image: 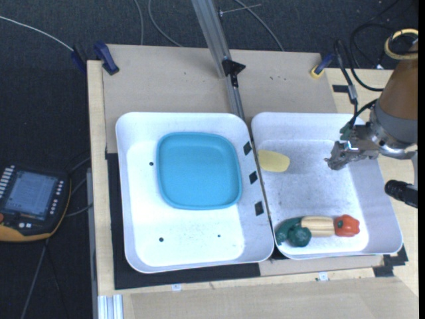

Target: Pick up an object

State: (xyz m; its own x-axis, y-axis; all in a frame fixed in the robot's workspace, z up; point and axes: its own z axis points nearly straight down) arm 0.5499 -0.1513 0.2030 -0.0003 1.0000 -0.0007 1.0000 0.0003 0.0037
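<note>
Metal two-finger gripper (337, 157) seen at right of frame above right white bin (319, 198), nothing between its fingers, finger state not discernible, small yellow object (273, 161) lying centre, blue square plate (199, 170) set in left bin (136, 198).

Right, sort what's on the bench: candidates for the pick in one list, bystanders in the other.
For the pick:
yellow piece
green object
tan stick
red object
end effector
right bin

Just lying about:
blue plate
left bin
handheld pendant
blue clamp

Gripper (339, 157) above right bin (292, 130); blue plate (199, 170) in left bin (133, 178).
</note>
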